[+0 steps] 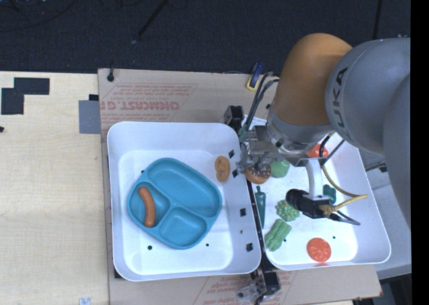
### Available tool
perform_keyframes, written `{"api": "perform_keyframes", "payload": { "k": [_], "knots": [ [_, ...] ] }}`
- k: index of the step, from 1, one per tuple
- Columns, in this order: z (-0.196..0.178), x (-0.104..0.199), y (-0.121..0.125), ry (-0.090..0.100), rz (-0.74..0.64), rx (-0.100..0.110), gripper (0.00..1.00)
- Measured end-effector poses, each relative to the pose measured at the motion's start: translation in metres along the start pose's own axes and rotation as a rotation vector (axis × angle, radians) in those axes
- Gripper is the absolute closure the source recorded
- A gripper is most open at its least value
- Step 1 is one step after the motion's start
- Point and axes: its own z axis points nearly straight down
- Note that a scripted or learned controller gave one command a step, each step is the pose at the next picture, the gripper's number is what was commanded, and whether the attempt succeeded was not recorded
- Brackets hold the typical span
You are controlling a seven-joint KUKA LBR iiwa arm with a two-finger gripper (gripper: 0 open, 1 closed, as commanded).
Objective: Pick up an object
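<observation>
Working this rig from afar, at the far left I see pale bench (47, 196) with a few dark patches. Next comes a cardboard sheet (147, 99) under the bins. Its red printing sits upside down to me and is too blurred to read with confidence. The left bin (127, 139) holds a blue divided tray (191, 196), and an orange-brown sausage (147, 206) lies in the tray's left compartment. A tan oval piece (222, 167) rests on the bin floor just beside the right wall, apart from the tray.

Across that wall, in the right bin (372, 230), the claw (255, 163) hangs low over the upper left corner. The task's thing, a brown round piece (258, 176), lies right under its tip, touching it or nearly so. I cannot tell whether the claw is apart, together or clamped on it. A pale green lump (280, 168) sits just to the right of the brown piece. Below are a small dark green piece (260, 199), a knobbly green piece (287, 211) and a longer green piece (277, 233). A red-orange round one (319, 249) lies near the bin's lower edge. On the grey arm (375, 96) I read a U and a K in dark lettering.
</observation>
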Motion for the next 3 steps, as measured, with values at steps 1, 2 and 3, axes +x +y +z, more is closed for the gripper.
{"api": "perform_keyframes", "payload": {
  "k": [1, 2, 3],
  "knots": [
    [0.0115, 0.0385, -0.0063, -0.001, 0.002, 0.001, 1.0],
    [0.003, 0.0447, -0.0034, -0.002, 0.002, -0.001, 1.0],
    [0.0087, 0.0426, -0.0029, -0.002, 0.004, 0.001, 1.0]
  ]
}}
